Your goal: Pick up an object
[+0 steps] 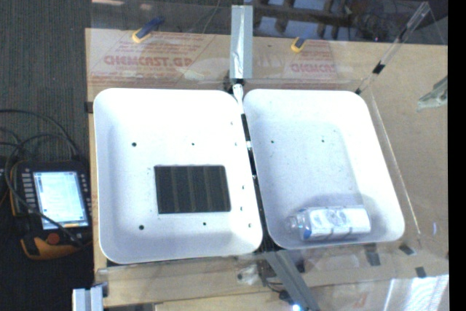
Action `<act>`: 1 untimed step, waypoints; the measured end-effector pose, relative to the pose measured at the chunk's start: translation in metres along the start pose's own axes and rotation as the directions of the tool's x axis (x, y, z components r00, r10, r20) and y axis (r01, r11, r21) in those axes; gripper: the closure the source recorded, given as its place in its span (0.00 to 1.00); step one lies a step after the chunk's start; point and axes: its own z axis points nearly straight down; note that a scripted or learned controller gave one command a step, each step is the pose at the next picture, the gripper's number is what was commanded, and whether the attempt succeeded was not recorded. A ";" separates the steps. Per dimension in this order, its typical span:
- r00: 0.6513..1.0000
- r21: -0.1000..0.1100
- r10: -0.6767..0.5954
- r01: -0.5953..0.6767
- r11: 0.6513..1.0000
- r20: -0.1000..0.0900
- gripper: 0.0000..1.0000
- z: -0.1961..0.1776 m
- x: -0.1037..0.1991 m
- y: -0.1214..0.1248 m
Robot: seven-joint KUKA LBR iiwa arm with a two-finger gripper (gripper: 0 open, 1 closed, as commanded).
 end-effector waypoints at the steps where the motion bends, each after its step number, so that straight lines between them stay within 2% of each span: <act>1: 0.998 0.006 0.055 -0.055 0.998 -0.002 0.00 0.230 0.020 0.006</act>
